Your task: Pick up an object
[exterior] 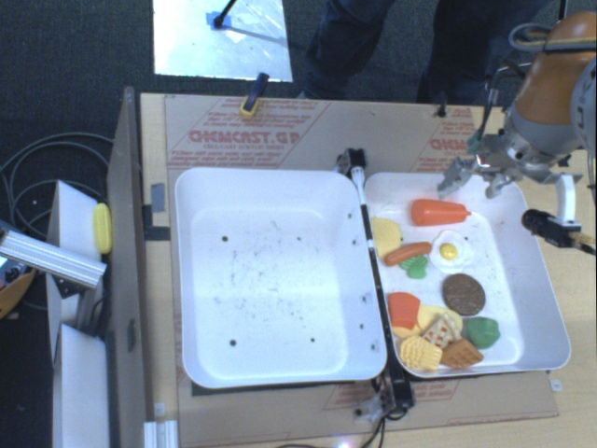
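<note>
The pincer [476, 177], fingers spread and grasping nothing, hovers at the right bin's [546, 292] far rim, with the toy carrot [439, 213] just below-left, long axis lying crosswise.

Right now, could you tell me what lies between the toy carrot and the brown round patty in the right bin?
In the camera view, the fried egg lies between the carrot and the patty.
</note>
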Controlling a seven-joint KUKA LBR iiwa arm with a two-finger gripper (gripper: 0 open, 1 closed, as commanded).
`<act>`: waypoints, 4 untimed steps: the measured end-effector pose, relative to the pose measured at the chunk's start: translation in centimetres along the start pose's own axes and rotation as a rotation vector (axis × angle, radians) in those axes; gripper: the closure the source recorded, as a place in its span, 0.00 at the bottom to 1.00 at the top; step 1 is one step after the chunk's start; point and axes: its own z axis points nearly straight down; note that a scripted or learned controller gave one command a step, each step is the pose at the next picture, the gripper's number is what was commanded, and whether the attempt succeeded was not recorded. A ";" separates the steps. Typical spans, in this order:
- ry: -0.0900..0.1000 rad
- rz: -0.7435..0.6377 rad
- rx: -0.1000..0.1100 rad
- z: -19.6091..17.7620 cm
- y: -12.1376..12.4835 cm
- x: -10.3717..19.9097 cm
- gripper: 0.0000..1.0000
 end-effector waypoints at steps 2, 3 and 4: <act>-0.005 0.008 -0.002 9.7 1.1 -6.9 0.00; 0.004 0.003 0.009 9.7 -8.6 -1.7 0.00; -0.007 0.003 -0.015 11.2 -14.3 1.1 0.00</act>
